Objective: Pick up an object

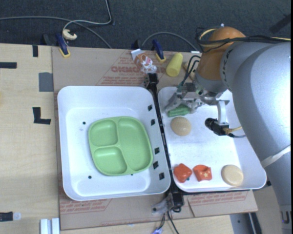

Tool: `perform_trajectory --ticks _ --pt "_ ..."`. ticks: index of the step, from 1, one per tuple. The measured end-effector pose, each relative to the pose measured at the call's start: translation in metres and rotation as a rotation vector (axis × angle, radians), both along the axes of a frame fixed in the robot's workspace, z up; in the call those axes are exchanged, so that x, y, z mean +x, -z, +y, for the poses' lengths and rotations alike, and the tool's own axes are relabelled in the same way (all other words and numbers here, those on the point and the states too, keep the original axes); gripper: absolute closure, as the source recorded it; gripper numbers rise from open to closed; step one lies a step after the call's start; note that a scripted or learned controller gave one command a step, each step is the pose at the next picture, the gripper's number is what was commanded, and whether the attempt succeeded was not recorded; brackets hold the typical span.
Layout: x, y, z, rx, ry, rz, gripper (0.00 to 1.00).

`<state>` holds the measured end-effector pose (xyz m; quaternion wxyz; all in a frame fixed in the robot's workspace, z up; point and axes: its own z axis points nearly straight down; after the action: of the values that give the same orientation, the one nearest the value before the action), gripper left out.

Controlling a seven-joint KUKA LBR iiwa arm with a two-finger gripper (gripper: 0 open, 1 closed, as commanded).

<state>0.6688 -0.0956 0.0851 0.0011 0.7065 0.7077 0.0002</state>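
Note:
My gripper [182,101] is low over the far left corner of the right bin [244,155], reaching in from the right. Just under and in front of it lies a flat green object [177,112], partly covered by the gripper. A round tan piece [180,126] sits a little nearer, apart from the gripper. Along the bin's near edge lie two red pieces [182,172] [202,172] and another round tan piece [232,175]. I cannot see whether anything is held.
The left bin [73,106] holds a green divided plate [120,145]. A yellow object [174,65] and a small wrapped item [144,61] lie on the cardboard behind the bins. A black part [216,126] of the arm hangs over the right bin.

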Motion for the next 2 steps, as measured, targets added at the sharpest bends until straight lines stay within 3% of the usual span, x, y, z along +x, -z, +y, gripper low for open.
perform_trajectory --ticks 2 --pt "-0.0002 0.0 0.0004 -0.001 0.0 0.001 0.0"
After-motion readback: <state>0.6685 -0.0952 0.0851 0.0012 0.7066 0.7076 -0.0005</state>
